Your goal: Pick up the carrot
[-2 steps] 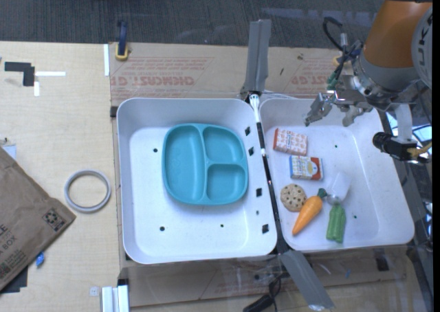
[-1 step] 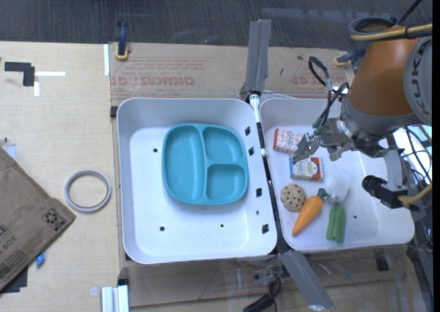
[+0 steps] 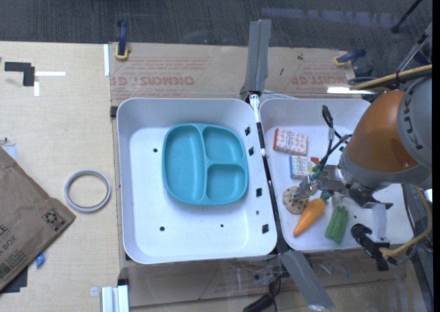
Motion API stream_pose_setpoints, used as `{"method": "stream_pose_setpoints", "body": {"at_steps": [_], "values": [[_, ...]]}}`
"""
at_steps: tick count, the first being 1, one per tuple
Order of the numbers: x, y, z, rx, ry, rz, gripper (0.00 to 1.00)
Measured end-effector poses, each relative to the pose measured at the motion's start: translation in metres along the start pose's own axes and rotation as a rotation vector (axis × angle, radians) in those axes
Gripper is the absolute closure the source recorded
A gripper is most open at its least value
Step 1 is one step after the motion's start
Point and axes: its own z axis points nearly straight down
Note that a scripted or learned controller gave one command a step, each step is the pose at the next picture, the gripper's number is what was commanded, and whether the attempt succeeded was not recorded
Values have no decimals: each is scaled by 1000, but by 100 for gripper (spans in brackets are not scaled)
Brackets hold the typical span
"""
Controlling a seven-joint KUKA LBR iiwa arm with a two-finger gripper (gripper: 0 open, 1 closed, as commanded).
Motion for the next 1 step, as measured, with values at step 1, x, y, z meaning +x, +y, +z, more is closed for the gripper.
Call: {"method": "stream_pose_setpoints", "body": {"at_steps": [1], "values": [[0, 1, -10, -1, 1, 2, 100]]}}
